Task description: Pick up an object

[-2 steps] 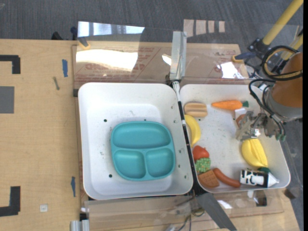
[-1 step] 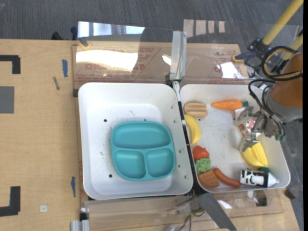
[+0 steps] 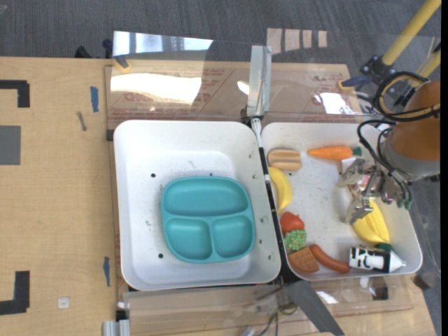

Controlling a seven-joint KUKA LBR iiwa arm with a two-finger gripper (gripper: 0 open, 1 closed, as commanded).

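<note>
Claw point(image 3: 362, 203) low in right bin point(image 3: 329, 257), just above yellow toy point(image 3: 372, 225) near bin's right wall; spread or pressed together, impossible to tell. Probably light, hard, slick plastic; best pinched across narrow middle.

light is bright and even, seemingly from overhead. a strong glare patch whitens the clear panel point(image 3: 164, 82) behind the left bin point(image 3: 133, 159), hiding what lies under it; a smaller glint sits on the panel behind the right bin point(image 3: 329, 133). the white bins run close to overexposed, with detail thin on their walls. shadows are soft and short: a faint one edges the teal tray point(image 3: 208, 217). the picture is somewhat soft all over. the gripper point(image 3: 364, 187) is a blurred tangle, fine parts unreadable. the bins' straight edges bow slightly.
</note>
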